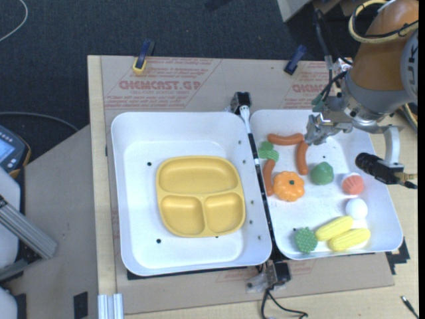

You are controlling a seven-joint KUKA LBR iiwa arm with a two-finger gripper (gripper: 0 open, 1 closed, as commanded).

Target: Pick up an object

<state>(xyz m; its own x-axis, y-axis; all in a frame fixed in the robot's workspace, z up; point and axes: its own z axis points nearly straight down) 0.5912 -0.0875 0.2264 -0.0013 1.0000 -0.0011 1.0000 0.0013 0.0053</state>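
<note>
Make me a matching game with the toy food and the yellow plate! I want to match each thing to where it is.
Things:
1. yellow tray
2. pumpkin
3. white egg
4. corn cobs

Places:
A. near the front edge of the right bin
B. in the left bin
C. just below the orange-red ball
D. beside the divider, below the green piece

Pairs: 1-B, 2-D, 3-C, 4-A
</note>
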